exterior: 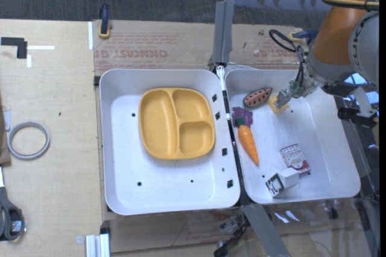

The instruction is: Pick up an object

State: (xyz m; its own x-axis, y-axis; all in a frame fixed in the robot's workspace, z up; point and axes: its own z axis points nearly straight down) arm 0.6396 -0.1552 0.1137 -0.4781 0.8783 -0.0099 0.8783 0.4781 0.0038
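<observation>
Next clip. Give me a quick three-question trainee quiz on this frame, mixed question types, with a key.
1. True or false: the yellow plate lies in the left bin.
2. Which item lies nearest the tool? A) carrot B) yellow block C) white box
3. Fill in: the plate has ___ compartments.

Key
1. True.
2. B. The block sits just below and left of the tool in the right bin; whether they touch is unclear.
3. Three.
</observation>
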